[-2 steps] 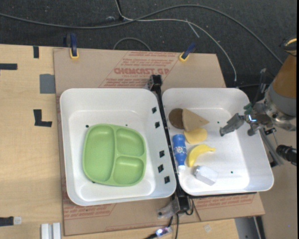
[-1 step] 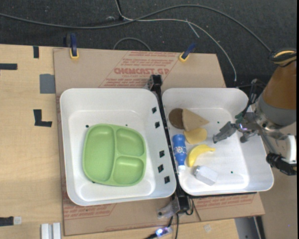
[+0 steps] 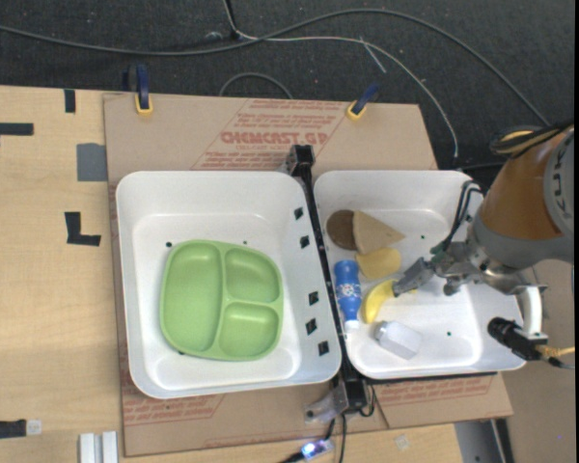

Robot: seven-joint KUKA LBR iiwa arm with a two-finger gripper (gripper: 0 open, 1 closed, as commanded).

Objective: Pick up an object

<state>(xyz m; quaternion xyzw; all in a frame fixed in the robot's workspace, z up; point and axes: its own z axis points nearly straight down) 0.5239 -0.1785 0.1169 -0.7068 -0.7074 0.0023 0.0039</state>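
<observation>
- Your two-finger gripper [image 3: 412,276] hangs low in the right white bin [image 3: 434,183], near its middle; I cannot tell its state.
- Its tip is just beside the yellow banana-shaped toy [image 3: 375,302], probably the target.
- The green divided plastic plate [image 3: 222,299] fills the left white bin [image 3: 135,258].

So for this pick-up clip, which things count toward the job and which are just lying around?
Job:
- claw
- banana
- blue bottle
- yellow block
- tan cone
- clear packet
- right bin

Lying about:
- green divided plate
- left bin
- cardboard sheet
- clamps
</observation>
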